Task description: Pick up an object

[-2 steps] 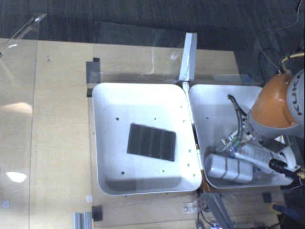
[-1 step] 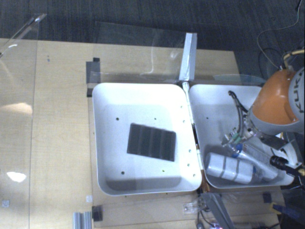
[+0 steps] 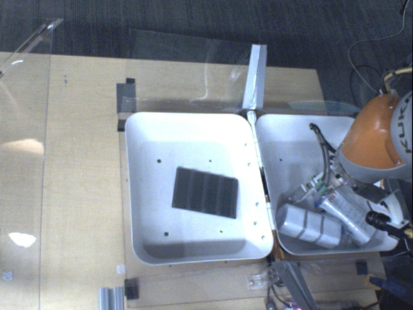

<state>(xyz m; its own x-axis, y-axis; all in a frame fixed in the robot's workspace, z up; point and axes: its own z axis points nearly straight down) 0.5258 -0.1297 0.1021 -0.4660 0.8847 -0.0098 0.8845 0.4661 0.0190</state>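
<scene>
A flat black ribbed pad (image 3: 205,192) lies in the middle of the left bin (image 3: 145,141). My arm, with its orange band (image 3: 373,137), reaches down into the right bin (image 3: 284,141). The grey gripper (image 3: 308,226) lies low near that bin's front wall. Just behind it a small green and white item (image 3: 316,185) and a clear plastic object (image 3: 342,209) show under the wrist, partly hidden by the arm. I see nothing held by the gripper.
A clear upright divider (image 3: 253,77) stands behind the seam between the bins. A black cable (image 3: 321,141) runs along the arm inside the right bin. Wooden bench top (image 3: 64,173) stretches to the left.
</scene>
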